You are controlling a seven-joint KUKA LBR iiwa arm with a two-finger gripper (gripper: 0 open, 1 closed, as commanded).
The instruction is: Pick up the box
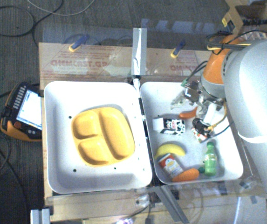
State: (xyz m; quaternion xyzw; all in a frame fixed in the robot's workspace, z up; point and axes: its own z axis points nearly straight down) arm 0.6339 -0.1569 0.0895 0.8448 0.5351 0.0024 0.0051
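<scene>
Box (172,125), a small black-and-white carton with a cow-like pattern, lies on its side on the floor of the right shallow white bin (159,93), near that bin's left wall and roughly at mid-depth. Just in front of it rests a yellow banana-shaped toy (170,149), and touching the banana's lower edge is a small red-labelled can (170,165) lying tilted, with an orange carrot-shaped toy (186,175) beside it near the bin's front wall. A green plastic bottle (210,160) stands at the front right of the same bin. The two-finger gripper (192,107) hangs over the back right part of this bin, just to the right of and behind the carton, with cables looping around it; a small orange object (188,114) lies by its tips. Whether its jaws are spread or closed cannot be told, nor whether anything sits between them. The left shallow white bin (54,125) holds a yellow three-compartment plastic tray (104,135) near its middle.
</scene>
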